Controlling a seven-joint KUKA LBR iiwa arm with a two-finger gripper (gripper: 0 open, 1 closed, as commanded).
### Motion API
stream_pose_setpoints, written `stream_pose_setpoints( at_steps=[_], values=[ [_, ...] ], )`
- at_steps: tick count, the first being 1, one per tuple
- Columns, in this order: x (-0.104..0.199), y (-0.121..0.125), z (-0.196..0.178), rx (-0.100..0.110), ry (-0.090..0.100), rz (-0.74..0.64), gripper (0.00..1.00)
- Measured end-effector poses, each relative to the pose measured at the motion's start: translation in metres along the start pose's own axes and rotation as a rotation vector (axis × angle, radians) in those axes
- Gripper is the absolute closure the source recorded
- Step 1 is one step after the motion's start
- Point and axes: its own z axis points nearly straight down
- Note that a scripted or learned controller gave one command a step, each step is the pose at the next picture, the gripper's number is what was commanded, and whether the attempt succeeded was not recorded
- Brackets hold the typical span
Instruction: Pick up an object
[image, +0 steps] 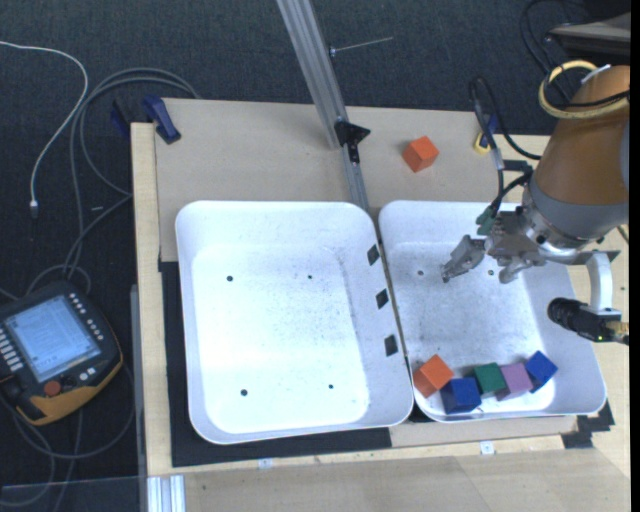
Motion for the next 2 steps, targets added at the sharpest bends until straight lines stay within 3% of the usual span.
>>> stream_pose_setpoints(
  at_steps=[1, 2],
  values=[
    [0.0, 0.001, -0.011, -0.003, 0.0, -0.001, 1.0],
    [0.001, 0.002, -0.022, -0.006, 0.0, -0.002, 1.0]
  ],
)
